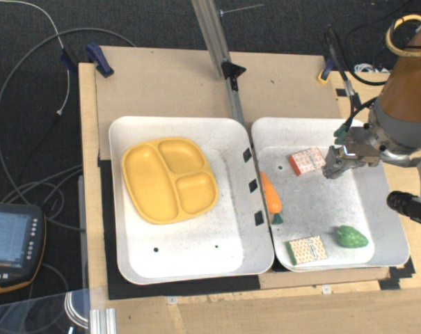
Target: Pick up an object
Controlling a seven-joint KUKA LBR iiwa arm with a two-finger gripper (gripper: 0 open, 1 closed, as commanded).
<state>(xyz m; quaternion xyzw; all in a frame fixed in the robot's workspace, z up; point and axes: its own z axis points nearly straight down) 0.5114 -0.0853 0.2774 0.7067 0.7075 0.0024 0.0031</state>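
Nearest the camera, a green-and-cream box (307,250) lies flat at the right bin's (377,259) front rim, a lumpy green piece (351,236) beside it. Whether the gripper (335,167) is open or closed I cannot tell; it hangs just beside a small red-and-white box (307,161), nothing visibly held. That flat, stiff-looking carton seems the likeliest target: centre over it and descend straight. A tapered orange carrot (271,195) lies by the divider; a glossy yellow tray (170,179) sits in the left bin (189,256).

A small red-and-white box (307,161) lay flat near the top of the right bin (377,256). An orange carrot (271,195) lay against that bin's left wall, and a green lump (351,236) and a patterned green-edged box (307,250) sat along its lower edge.
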